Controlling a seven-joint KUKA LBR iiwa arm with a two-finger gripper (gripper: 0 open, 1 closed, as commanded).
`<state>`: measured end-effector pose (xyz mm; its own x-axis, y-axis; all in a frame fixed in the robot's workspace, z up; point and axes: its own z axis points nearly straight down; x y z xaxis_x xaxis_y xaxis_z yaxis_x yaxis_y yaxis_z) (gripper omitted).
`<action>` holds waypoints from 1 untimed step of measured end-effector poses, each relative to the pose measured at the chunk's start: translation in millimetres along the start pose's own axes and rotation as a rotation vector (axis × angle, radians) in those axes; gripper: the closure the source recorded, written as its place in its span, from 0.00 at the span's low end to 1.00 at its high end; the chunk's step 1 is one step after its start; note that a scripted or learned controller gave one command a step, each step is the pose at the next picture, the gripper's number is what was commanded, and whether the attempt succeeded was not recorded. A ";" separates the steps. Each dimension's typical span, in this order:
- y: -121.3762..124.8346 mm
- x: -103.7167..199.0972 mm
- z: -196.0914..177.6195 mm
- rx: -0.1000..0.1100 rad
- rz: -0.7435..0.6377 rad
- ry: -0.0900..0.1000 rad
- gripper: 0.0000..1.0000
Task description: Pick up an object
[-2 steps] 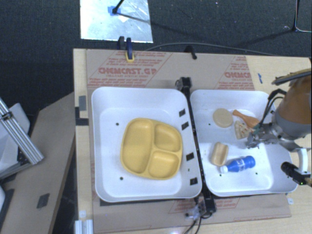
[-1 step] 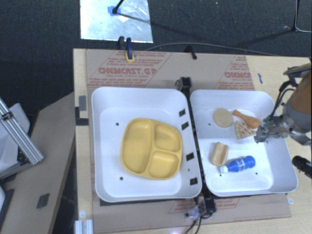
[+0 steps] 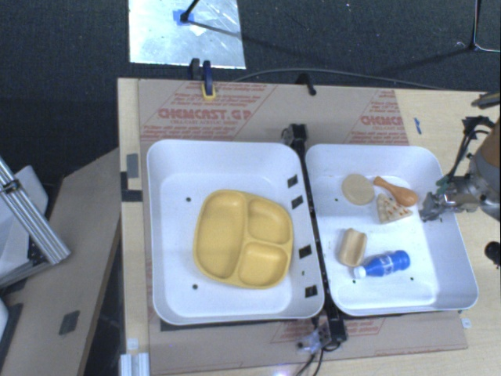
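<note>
I have the gripper (image 3: 432, 207) at the right rim of the right bin (image 3: 450, 284), just beside the wedge-shaped cracker piece (image 3: 389, 207), and nothing sits between its fingers; whether they are spread or shut I cannot tell at this size. Taking the right bin as my landmark, everything I might pick lies inside it: the round tan disc (image 3: 358, 189) toward its far left, the orange drumstick-shaped toy (image 3: 395, 189) just right of the disc, the wedge touching or nearly touching that toy's near side, a tan bread-like roll (image 3: 352, 247) nearer the bin's middle, and the blue bottle with a white cap (image 3: 382, 264) just right of the roll, lying on its side. My judgement is that the approach is under way and no grasp has been made. To do it well I would choose a target with free space around it: the bottle looks the safest, and I would close across its narrow body rather than along its length, since it may roll. The wedge is closest but crowded by the orange toy, so a descent there risks nudging both. Left of the right bin stands the left bin (image 3: 168, 210) holding a yellow divided plate (image 3: 243, 237). Both bins rest on a printed board on the table (image 3: 86, 210), with dark carpet and a shiny metal sheet (image 3: 185, 22) beyond the bins' far side.
</note>
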<state>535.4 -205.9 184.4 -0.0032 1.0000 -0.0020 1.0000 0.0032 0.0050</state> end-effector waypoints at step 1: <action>1.8 -0.5 -53.6 -0.001 -0.001 0.000 1.00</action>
<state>537.0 -206.3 238.0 -0.0042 1.0000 -0.0024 1.0000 0.0042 0.0063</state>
